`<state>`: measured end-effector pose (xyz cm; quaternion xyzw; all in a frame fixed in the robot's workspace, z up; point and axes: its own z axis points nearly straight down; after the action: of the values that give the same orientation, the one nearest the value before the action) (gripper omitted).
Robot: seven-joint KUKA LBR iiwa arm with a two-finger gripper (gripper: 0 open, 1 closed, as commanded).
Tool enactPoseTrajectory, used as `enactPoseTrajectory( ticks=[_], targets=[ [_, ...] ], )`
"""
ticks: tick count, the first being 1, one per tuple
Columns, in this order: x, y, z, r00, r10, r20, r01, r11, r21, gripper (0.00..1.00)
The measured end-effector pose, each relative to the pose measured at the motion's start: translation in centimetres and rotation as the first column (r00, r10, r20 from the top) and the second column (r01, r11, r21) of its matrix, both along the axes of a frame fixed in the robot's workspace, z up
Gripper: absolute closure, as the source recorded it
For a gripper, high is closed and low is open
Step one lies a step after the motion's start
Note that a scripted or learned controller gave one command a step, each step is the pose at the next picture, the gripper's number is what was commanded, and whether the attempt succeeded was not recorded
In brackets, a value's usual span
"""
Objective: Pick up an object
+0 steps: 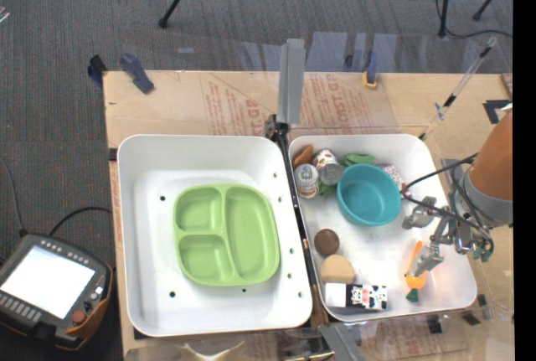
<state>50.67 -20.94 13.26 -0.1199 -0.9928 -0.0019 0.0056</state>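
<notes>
My gripper hangs low over the right side of the right bin, reaching in from the right. Just below and left of it lies an orange toy carrot with a green tip, and the gripper's tip is right at the carrot's upper end. I cannot see whether it touches the carrot. A teal bowl sits left of the gripper. Nearer the bin's front left lie a brown ball, a tan lump and a white box with black patches.
Small cans and a green item crowd the right bin's far left corner. A green divided plate lies in the left bin. Cables run beside the wrist. A tablet sits on the floor at left.
</notes>
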Motion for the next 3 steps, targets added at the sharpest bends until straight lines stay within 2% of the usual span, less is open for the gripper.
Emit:
enactPoseTrajectory(
  ticks=[1,2,3],
  targets=[
    [1.0,-0.1,-4.8,0.999,-0.051,0.005,0.051,0.999,-0.002,0.00],
    [-3.0,-0.1,-4.6,0.997,-0.083,0.008,0.083,0.997,-0.004,0.00],
    [2.9,4.4,-4.7,0.991,0.130,0.007,-0.130,0.991,-0.003,0.00]
  ],
)
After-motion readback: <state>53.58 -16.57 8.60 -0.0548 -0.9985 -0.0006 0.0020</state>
